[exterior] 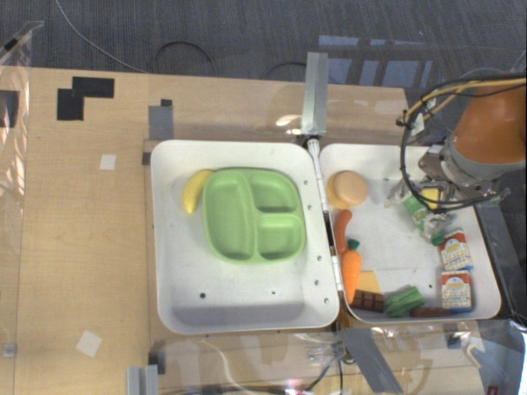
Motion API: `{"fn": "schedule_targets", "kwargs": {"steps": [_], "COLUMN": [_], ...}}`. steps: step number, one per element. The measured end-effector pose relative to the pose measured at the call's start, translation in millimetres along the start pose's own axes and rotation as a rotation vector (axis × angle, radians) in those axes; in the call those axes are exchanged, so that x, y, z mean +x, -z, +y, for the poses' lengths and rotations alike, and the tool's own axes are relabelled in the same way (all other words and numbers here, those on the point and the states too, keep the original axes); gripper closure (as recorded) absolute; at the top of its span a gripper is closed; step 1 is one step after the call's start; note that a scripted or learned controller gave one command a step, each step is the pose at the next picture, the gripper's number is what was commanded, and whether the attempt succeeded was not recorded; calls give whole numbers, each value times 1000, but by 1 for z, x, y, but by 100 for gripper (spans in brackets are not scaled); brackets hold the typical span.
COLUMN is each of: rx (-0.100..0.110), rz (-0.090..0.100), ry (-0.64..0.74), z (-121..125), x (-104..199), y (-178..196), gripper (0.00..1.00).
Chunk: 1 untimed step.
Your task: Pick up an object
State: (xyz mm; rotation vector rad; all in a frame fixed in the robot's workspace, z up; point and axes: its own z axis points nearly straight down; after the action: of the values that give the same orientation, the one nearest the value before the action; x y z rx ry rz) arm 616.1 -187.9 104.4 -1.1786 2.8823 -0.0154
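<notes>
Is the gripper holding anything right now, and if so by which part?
Cannot be told. The gripper is low in the right white bin, over a small green and white item, but the wrist hides any contact.

The right bin (387,245) has bare floor mid-way (carrot (352,271) left, two cartons (454,270) right); food lines its near wall.

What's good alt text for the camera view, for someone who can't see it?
A grey robot arm with an orange band reaches from the right over the right bin, which holds toy food: a bun, a carrot and small cartons. The left bin holds a green divided plate with a banana beside it.
</notes>
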Motion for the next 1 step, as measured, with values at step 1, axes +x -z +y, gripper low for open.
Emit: {"fn": "schedule_targets", "kwargs": {"steps": [1], "rx": [-10], "rz": [11], "ry": [11], "z": [-1], "x": [-20], "y": [-16], "gripper": [0]}}
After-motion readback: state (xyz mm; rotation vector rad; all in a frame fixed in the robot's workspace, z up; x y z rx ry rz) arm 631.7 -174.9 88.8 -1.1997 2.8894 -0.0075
